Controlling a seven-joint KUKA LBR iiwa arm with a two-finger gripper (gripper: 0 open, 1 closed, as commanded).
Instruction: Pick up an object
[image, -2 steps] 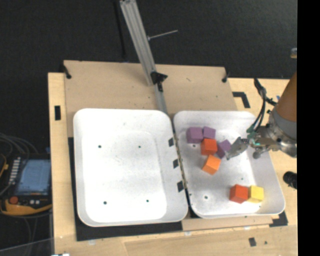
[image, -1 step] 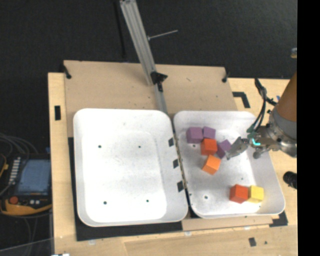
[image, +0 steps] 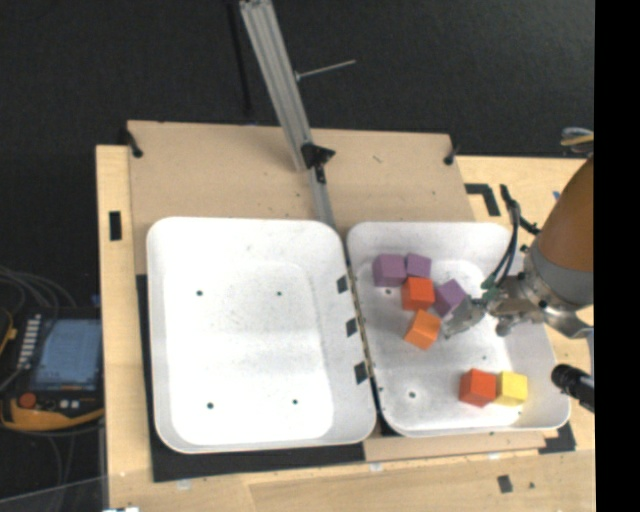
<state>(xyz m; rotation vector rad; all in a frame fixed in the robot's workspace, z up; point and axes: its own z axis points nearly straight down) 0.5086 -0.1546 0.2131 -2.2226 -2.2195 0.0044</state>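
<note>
The right bin (image: 440, 410) holds several small cubes. Two purple cubes (image: 389, 268) (image: 418, 266) sit near its back, with a red-orange cube (image: 418, 292) just in front of them. A third purple cube (image: 451, 295) and an orange cube (image: 422, 328) lie beside it. My gripper (image: 463, 318) hangs low over the bin, right next to the third purple cube and the orange cube. I see no cube held in it. A red-orange cube (image: 479, 386) and a yellow cube (image: 513, 387) sit together at the front right.
The left bin (image: 240, 330) lies beside the right one, their rims meeting at a divider (image: 355, 325). A slanted metal pole (image: 285, 95) rises from behind the bins. The arm's orange band (image: 570, 230) is at the right edge. A handheld control unit (image: 60, 360) lies off the bench's left.
</note>
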